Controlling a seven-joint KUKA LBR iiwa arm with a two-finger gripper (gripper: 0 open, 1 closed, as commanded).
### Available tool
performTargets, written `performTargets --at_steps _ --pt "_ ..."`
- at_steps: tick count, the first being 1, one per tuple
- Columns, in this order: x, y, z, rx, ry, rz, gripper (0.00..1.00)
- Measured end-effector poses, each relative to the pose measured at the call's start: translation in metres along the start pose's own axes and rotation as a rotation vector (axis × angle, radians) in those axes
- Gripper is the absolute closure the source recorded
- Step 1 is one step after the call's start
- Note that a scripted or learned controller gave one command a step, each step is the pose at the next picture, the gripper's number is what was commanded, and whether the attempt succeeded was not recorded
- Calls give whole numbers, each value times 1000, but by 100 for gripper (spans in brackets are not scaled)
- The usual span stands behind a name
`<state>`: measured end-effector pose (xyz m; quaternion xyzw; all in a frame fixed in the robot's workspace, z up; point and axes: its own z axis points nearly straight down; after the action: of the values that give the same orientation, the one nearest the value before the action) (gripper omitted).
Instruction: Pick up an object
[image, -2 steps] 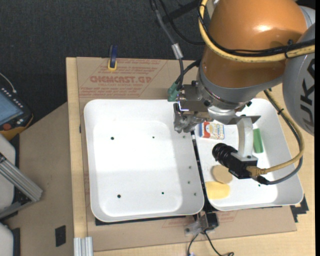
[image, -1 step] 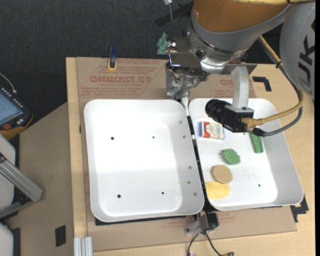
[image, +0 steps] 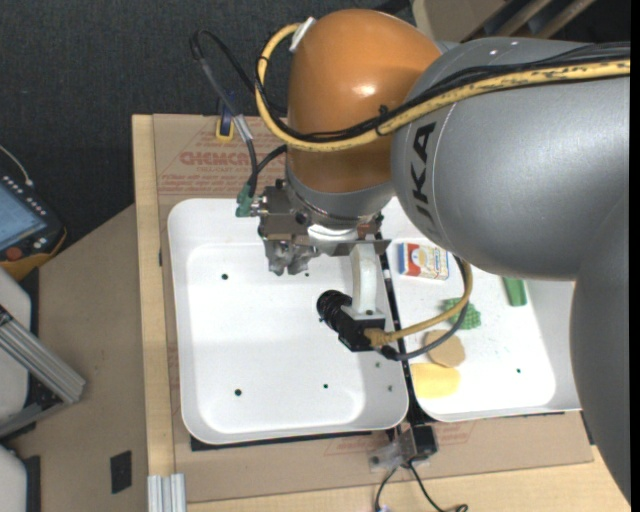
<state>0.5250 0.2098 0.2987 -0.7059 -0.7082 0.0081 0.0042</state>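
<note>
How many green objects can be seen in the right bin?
2. A green stick lies close to the arm, toward the far side of the right bin. A green knobbly piece lies left of it, beside the cable. The arm may hide more.

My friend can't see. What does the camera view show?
A big grey and orange robot arm reaches over two white bins, its hand above the left bin. The right bin holds a small white packet, something yellow and green bits.
</note>
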Motion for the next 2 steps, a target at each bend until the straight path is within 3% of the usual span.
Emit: performTargets --at_steps 1,2 --pt "10 -15 -32 -20 7 1 100" --pt "8 85 -65 -25 6 6 100"
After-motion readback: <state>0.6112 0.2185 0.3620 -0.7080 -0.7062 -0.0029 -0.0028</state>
